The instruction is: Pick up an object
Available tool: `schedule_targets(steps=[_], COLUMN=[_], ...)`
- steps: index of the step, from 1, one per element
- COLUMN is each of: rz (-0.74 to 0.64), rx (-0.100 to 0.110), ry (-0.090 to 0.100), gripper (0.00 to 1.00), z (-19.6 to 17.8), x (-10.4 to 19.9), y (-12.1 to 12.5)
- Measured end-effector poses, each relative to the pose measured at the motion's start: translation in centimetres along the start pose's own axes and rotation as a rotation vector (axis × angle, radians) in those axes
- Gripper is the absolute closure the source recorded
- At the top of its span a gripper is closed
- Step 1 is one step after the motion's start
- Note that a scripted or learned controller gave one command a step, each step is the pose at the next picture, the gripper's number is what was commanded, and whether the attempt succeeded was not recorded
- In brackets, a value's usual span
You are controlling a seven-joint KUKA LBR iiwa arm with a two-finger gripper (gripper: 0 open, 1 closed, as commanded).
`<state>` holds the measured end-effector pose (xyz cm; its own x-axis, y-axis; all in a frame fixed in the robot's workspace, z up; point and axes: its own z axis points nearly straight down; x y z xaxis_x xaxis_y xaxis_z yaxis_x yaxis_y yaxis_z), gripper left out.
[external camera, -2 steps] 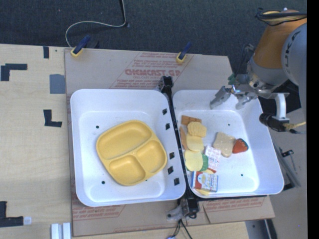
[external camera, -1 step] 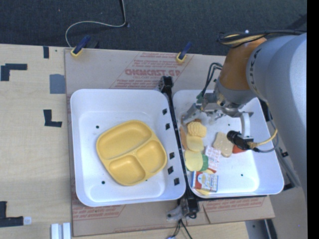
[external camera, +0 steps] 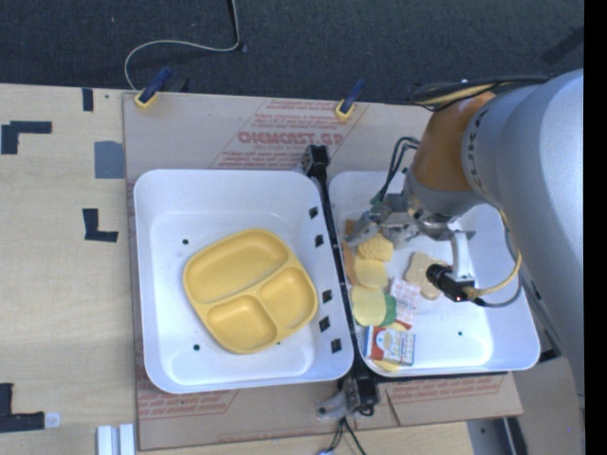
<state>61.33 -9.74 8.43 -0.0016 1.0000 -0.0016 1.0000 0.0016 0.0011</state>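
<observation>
Gripper [external camera: 377,224] down in right bin [external camera: 474,344], right among pile of small objects [external camera: 375,278]; finger state cannot tell. Yellow pieces just below it, colourful packet [external camera: 391,344] further below. Yellow divided tray [external camera: 249,290] well to its left, in left bin [external camera: 156,254].

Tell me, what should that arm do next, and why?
Probably lower straight down a little. The claw hangs at the top of the pile of small yellow pieces in the right bin, and nothing shows between its fingers, so I'd guess it has picked up nothing yet.
</observation>
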Motion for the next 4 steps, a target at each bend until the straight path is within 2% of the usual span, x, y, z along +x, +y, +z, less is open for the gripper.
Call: schedule_targets(steps=[1,2,3,4], rz=[0.001,-0.002,0.002,0.001], rx=[-0.002,0.000,0.000,0.000], ry=[0.000,-0.001,0.001,0.000], gripper=[0.00,0.00,0.00,1.00], z=[-0.2,0.0,-0.2,-1.1], x=[0.2,0.1,0.3,0.3], y=[-1.1,5.3,-1.2,-1.1])
